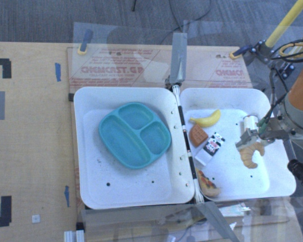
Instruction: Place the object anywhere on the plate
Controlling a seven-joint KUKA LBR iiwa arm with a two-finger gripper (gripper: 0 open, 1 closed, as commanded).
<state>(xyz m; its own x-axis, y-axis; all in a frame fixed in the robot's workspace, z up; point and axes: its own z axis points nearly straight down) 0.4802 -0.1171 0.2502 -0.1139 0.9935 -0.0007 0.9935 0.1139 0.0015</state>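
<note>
A teal plate (135, 134) with three compartments lies in the left bin (91, 185). My gripper (249, 143) hangs low over the right side of the right bin (278, 183). A tan croissant (252, 156) lies right beneath its tip, partly covered by it, and I cannot tell whether the two touch. A yellow banana (207, 118), an orange-brown square snack (198, 134), a small black-and-white carton (211, 146) and a pizza-like slice (208, 183) lie in the left half of the right bin.
A ridge (184, 140) where the two bin walls meet separates the bins. Cables and a yellow pole (288, 19) stand at the far right behind the arm. Bare bin floor (141, 183) surrounds the plate.
</note>
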